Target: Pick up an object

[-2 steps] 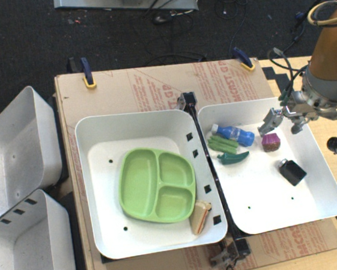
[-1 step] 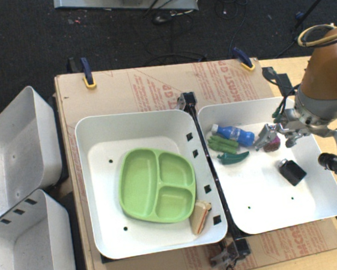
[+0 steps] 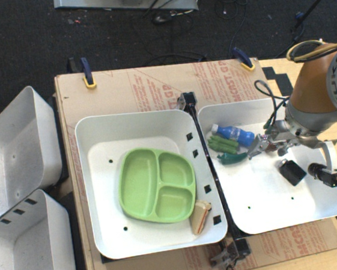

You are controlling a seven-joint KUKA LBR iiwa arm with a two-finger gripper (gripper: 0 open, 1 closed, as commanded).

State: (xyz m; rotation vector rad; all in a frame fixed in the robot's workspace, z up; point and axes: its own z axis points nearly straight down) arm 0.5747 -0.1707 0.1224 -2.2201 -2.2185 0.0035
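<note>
In the right bin (image 3: 286, 212) a blue bottle (image 3: 236, 133) lies at the back left with green items (image 3: 225, 148) beside and under it. A small black block (image 3: 292, 171) rests near the bin's middle right. My gripper (image 3: 260, 147) hangs low over the right bin, just right of the green items and left of the black block, with its tip close to the green pile. The grey arm with its orange band (image 3: 319, 87) reaches in from the right. Nothing is visibly held.
The left bin (image 3: 107, 229) holds a green divided plate (image 3: 157, 185) and a tan sandwich-like piece (image 3: 199, 217) at its front right corner. A dark slim object with an orange tip (image 3: 327, 177) lies by the right bin's right rim. Spare white bins (image 3: 13, 155) stand at the far left.
</note>
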